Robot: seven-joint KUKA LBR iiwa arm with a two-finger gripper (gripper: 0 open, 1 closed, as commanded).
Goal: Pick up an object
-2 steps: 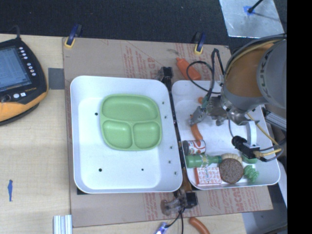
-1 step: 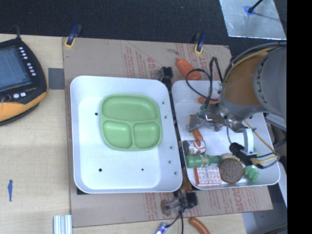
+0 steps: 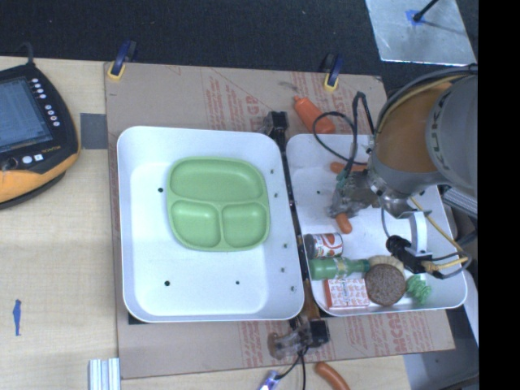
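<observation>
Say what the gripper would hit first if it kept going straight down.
Probably the small orange carrot lying on the right bin floor just under the gripper; depth is hard to judge from this slanted view.

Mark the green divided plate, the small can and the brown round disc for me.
green divided plate (image 3: 218,202): camera view, on the ridge between its compartments.
small can (image 3: 325,244): camera view, middle of its red-and-white side.
brown round disc (image 3: 384,283): camera view, centre of its top face.

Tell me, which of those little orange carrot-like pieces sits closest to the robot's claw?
The small orange piece inside the right bin, just below the gripper. The others lie farther off, outside the bins.
</observation>
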